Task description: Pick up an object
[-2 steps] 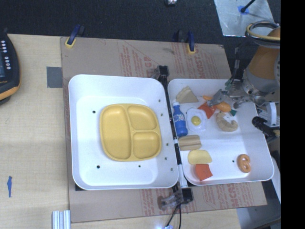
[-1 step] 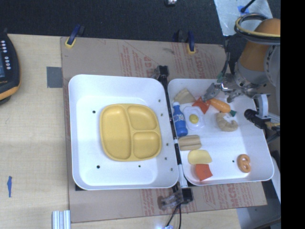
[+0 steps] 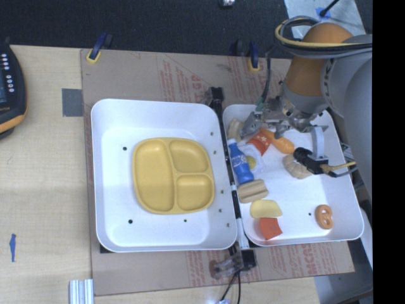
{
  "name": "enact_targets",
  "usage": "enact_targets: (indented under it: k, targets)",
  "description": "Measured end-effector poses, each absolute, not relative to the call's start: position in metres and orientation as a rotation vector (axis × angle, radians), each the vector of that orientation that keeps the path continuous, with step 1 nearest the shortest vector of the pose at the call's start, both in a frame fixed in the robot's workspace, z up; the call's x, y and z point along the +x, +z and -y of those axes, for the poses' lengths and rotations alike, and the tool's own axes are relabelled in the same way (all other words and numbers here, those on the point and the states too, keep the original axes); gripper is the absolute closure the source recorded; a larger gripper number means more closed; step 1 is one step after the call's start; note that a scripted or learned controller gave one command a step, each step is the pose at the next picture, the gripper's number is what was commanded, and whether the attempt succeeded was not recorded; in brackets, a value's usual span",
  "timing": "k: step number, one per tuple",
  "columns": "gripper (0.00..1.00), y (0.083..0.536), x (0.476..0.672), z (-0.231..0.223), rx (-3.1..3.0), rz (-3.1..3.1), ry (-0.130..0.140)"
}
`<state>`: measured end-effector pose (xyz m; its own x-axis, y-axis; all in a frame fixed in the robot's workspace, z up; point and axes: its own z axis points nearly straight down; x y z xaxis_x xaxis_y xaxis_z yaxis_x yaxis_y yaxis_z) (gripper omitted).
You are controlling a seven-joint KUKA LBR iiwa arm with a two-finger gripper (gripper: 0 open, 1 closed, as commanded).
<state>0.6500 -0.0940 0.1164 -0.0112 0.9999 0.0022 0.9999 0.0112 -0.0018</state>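
My gripper (image 3: 267, 123) hangs low over the far end of the right bin (image 3: 345, 233), with the grey arm and its orange band rising behind it. Just in front of the gripper lie a red and white piece (image 3: 258, 146) and an orange carrot-like piece (image 3: 283, 145). Nothing shows clearly between the fingers. A blue bottle (image 3: 238, 161) lies along the bin's left wall, and a pale beige piece (image 3: 235, 129) sits left of the gripper.
The right bin also holds a tan roll (image 3: 249, 189), a yellow wedge (image 3: 266, 208), a red block (image 3: 270, 228), a small pretzel (image 3: 324, 216) and a beige lump (image 3: 294, 167). The left bin (image 3: 107, 170) holds a yellow divided plate (image 3: 173, 174).
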Motion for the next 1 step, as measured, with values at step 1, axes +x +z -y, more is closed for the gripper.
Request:
enact_targets:
  k: [1]
  targets:
    - [1.0, 0.1261, 0.6494, 0.0998, -2.212, 2.228, 0.007]
